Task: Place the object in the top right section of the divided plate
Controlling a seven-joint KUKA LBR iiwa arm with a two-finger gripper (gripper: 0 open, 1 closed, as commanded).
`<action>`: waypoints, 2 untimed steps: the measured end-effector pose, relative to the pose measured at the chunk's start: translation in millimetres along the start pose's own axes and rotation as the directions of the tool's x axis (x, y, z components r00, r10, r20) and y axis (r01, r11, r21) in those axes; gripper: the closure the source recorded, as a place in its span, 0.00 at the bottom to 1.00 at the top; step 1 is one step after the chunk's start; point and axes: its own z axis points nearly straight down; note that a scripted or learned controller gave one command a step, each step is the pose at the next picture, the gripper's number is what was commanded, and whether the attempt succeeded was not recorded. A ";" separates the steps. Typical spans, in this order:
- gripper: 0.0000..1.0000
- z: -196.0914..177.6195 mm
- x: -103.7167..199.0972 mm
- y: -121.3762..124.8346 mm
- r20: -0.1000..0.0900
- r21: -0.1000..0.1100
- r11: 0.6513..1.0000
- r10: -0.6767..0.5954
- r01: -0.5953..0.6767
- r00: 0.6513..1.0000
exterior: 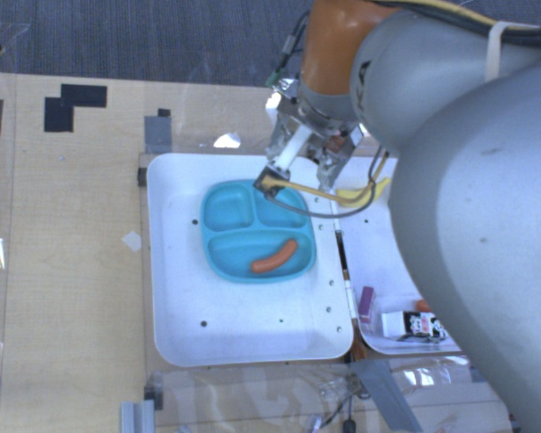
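Note:
A blue divided plate (pixel 252 233) lies in the left white bin (pixel 243 332). An orange-brown sausage (pixel 275 257) rests in the plate's large near section, and the two far sections hold nothing. My gripper (pixel 334 171) hangs just beyond the plate's top right section, over the rim between the two bins. A yellow curved thing (pixel 356 193) shows right under the gripper. I cannot tell whether it is held or lies in the bin.
The right bin (pixel 379 242) holds a small pink box (pixel 367 303) and a white packet with black and orange marks (pixel 415 324) near its front edge. The arm's bulk covers most of that bin.

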 end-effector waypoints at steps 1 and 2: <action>1.00 -11.3 1.5 -0.1 -0.002 -0.002 1.000 -0.008 0.008 1.000; 1.00 25.5 -26.1 -31.3 -0.001 0.001 1.000 -0.014 0.014 1.000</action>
